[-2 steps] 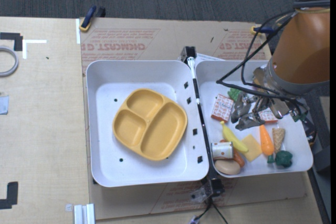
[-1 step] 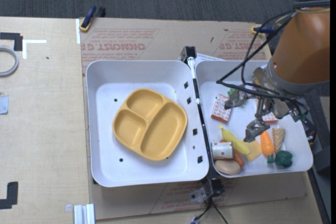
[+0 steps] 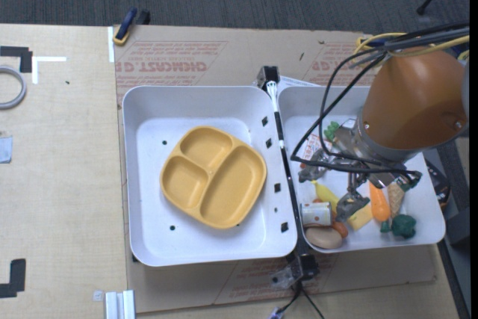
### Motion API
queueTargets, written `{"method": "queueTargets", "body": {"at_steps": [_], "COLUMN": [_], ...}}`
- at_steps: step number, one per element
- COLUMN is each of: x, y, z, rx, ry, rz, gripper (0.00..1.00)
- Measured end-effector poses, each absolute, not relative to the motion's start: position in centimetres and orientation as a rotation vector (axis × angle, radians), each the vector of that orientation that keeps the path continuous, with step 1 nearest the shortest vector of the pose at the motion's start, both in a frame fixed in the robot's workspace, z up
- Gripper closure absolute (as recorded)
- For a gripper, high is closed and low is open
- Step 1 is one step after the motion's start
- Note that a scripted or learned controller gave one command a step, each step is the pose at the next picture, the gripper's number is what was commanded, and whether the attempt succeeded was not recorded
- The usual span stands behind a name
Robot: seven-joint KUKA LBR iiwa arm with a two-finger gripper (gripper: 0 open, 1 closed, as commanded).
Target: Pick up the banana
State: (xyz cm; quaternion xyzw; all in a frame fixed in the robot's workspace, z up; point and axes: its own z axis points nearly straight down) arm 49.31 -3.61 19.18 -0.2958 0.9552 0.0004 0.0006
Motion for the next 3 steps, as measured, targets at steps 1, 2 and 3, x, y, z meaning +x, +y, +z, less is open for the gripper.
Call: {"method": "queueTargets", "body": {"at_steps": [1, 2, 3], "x": [49.31, 49.31, 49.31], "y": [-3.61, -3.61, -3.61], "z": [19.18, 19.18, 19.18], "rx": [-0.929, -0.929, -0.929], "ry": [3.000, 3.000, 3.000], "rz": [0.001, 0.001, 0.001], "gripper": [0.00, 0.00, 0.00]}}
